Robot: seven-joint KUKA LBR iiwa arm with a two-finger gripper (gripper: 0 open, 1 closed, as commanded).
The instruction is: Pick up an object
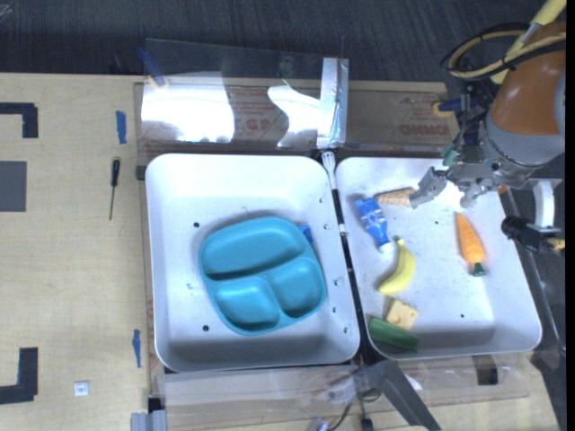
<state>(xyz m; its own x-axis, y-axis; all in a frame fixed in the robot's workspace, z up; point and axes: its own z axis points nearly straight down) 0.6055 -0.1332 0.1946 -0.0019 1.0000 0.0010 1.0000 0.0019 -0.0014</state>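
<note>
My gripper (448, 191) hangs over the far right part of the right bin (512, 326), its two fingers spread open with nothing between them. Its left finger (429, 187) ends just right of a tan cracker (393, 197). An orange carrot (469, 241) lies just below and right of the gripper. A blue packet (372, 220) lies at the bin's left side, with a yellow banana (398, 270) below it. Near the front edge sit a cheese wedge (402, 313) and a green cucumber piece (392, 332).
The left bin (171, 196) holds a blue divided tray (260, 272). A clear plastic sheet (243, 106) stands behind both bins. The arm's orange band (530, 92) and its cables (485, 52) are at the upper right. A screwdriver (114, 182) lies on the bench at left.
</note>
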